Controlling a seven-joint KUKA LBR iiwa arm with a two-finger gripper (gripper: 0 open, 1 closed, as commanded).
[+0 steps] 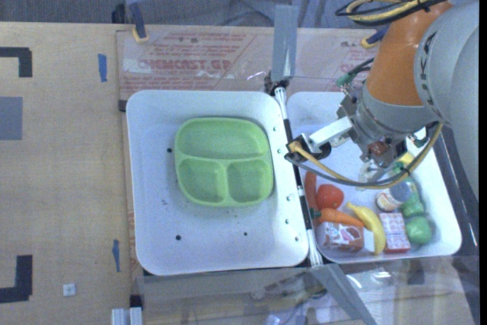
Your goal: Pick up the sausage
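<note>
Two shallow white plastic bins are seen side by side on a pale wooden bench (61, 164). In the left bin (152, 224) a light green plastic plate (224, 161) with three compartments is laid flat, a little above the bin's middle.

The grey arm with the orange band (415, 57) is reached in from the right and is hung over the upper half of the right bin (445, 232). The gripper (379, 162) is pointed down beneath the wrist, above bare white floor in the middle of that bin. It is largely covered by the wrist housing and by looped yellow and black cables (342, 175), so whether it is spread or pressed together cannot be told. Nothing is seen held in it.

The toy food is crowded into the lower part of the right bin. A reddish-brown sausage (344, 237), as far as so small a shape can be read, is found in the lower left corner, just below an orange carrot (340, 218) and beside a yellow banana (368, 222). A round red tomato-like piece (329, 196) is placed above the carrot, with a slim red strip (310, 190) against the bin's left wall. To the right are set a red and white box (393, 231) and a green round fruit (418, 228). The sausage is well apart from the gripper, lower and to the left of it.
</note>
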